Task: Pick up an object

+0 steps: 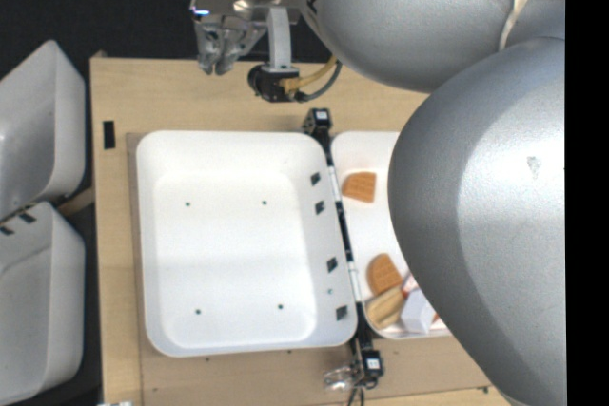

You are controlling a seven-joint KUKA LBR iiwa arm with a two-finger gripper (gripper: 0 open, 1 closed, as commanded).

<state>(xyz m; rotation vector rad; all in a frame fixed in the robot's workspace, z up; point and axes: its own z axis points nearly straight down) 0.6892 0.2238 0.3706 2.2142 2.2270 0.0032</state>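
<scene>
Wooden tabletop (114, 233), two white bins (228, 242); tool (221, 48) hovers beyond them, can't tell its state, arm (400, 5) shows a "K".

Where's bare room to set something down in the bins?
Left bin: its whole floor is bare, from its outer rim to the divider. Right bin: crowded, with an orange piece, a second orange piece and a tan piece beside the arm, which covers the rest.
</scene>
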